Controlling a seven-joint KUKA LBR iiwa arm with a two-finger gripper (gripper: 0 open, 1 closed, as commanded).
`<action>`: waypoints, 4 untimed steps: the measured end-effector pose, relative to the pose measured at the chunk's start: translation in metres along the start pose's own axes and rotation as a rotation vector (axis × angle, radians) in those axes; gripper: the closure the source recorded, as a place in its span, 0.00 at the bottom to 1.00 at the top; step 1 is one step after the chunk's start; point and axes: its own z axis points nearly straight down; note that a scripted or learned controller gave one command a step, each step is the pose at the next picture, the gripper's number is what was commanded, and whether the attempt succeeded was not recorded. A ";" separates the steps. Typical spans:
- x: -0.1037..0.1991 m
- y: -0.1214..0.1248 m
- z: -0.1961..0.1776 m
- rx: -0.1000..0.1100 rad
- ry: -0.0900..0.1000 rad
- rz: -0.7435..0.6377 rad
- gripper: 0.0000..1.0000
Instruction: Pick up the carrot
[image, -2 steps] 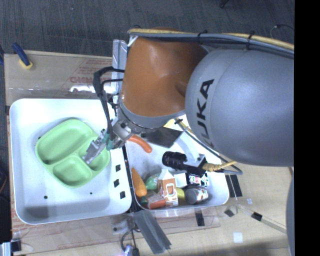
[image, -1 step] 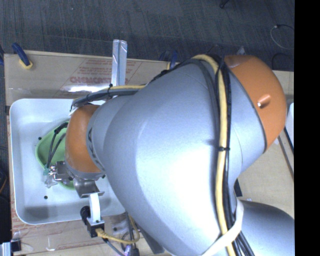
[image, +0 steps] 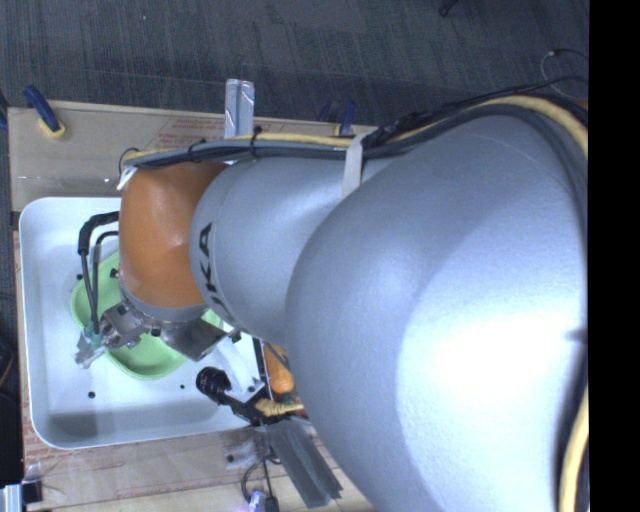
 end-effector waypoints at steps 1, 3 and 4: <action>-0.041 0.040 0.017 0.001 0.001 0.006 0.00; -0.039 0.041 0.008 0.004 0.001 -0.003 0.00; -0.076 0.123 0.073 -0.013 -0.004 -0.271 0.00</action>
